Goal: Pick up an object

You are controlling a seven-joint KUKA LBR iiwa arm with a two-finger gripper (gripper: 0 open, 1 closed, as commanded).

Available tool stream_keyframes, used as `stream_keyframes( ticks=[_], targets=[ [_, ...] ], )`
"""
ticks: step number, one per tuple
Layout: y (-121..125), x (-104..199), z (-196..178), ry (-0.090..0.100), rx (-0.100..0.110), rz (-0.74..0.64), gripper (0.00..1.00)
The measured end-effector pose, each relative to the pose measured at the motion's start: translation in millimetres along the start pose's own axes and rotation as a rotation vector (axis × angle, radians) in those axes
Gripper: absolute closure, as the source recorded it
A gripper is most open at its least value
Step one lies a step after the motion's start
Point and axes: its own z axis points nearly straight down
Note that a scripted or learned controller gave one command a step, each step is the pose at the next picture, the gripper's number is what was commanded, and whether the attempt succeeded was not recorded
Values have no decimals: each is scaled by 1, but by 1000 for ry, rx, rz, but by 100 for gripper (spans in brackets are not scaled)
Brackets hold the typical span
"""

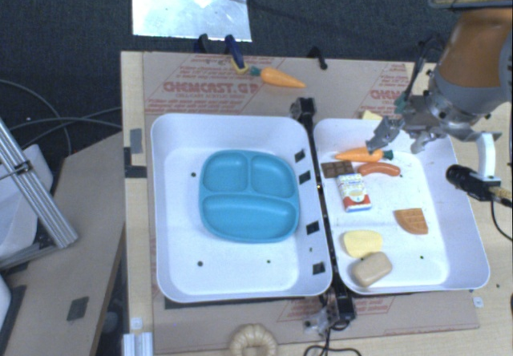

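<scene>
The right bin [465, 250] holds several toy foods: an orange carrot [357, 155], a red sausage [379, 170], a brown chocolate piece [336, 168], a small carton [353, 192], a toast slice [411, 220], a yellow cheese piece [362, 242] and a tan bread roll [371, 269]. My gripper [402, 139] hangs over the far part of this bin, just right of and above the carrot. Its fingers [383, 135] stand spread apart with nothing between them.
The left bin [172, 266] holds a blue divided plate [248, 194]. A second carrot [277, 78] lies on the cardboard behind the bins, near a blue clamp [234, 50]. A yellow piece [370, 115] sits at the right bin's far rim. A ring-shaped pastry [252, 341] lies at the bench front.
</scene>
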Motion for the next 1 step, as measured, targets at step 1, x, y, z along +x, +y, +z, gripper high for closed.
stream_keyframes(
  ticks=[1],
  targets=[
    [2, 0, -6, -1, -11, -2, 0]
  ],
)
